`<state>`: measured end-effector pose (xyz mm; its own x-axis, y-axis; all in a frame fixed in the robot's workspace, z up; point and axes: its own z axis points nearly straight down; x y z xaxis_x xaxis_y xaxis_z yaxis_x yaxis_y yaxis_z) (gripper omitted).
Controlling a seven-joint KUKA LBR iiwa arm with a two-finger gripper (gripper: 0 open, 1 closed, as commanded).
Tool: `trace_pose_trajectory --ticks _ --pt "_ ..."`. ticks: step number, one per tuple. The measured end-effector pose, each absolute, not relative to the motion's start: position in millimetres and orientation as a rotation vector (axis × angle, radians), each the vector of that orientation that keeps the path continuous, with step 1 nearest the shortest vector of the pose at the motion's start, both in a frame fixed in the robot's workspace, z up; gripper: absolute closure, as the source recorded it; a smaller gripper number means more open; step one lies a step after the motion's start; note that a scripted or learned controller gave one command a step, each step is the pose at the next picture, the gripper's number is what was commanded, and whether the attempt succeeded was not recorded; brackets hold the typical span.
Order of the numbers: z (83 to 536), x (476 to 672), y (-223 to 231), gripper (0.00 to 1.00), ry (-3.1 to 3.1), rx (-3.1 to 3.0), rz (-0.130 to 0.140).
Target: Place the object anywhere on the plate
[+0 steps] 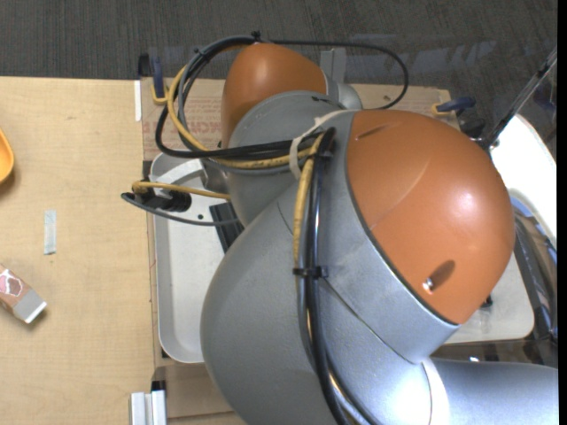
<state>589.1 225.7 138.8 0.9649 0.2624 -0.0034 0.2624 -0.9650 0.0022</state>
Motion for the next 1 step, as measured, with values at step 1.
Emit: trace_pose_trajectory --ticks 1 --pt "147.8 590.5 220.9 1.0 0.402 3.111 -0.007"
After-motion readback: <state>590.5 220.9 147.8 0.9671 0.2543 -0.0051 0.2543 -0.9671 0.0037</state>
